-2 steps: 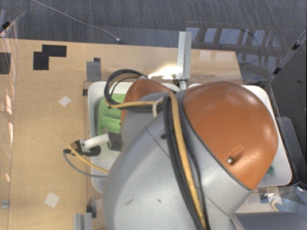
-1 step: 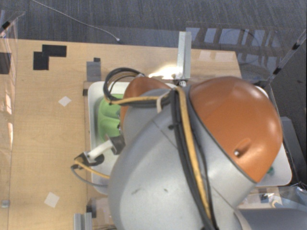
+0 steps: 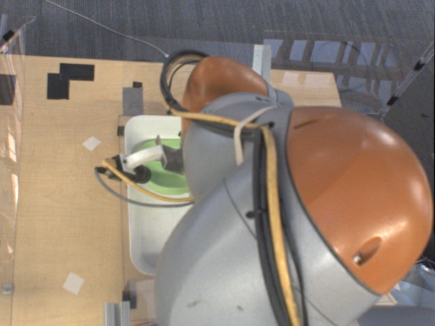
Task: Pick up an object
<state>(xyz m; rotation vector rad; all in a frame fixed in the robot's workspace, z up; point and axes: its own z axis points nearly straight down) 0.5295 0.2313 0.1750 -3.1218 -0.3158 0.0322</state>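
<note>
The grey and orange arm covers most of the camera view and hides much of the bins. Its gripper [image 3: 165, 160] reaches down into the left white bin [image 3: 139, 240], right over a green round object [image 3: 163, 180] that lies in the bin's far half. The arm's body hides the gripper's tip. I cannot tell whether the green object is touched or held.
The wooden bench top [image 3: 61, 202] lies bare to the left of the bin, with black marker patches [image 3: 68, 79] at its far left. A clear panel edge [image 3: 12, 114] stands along the left side. The right bin is hidden under the arm.
</note>
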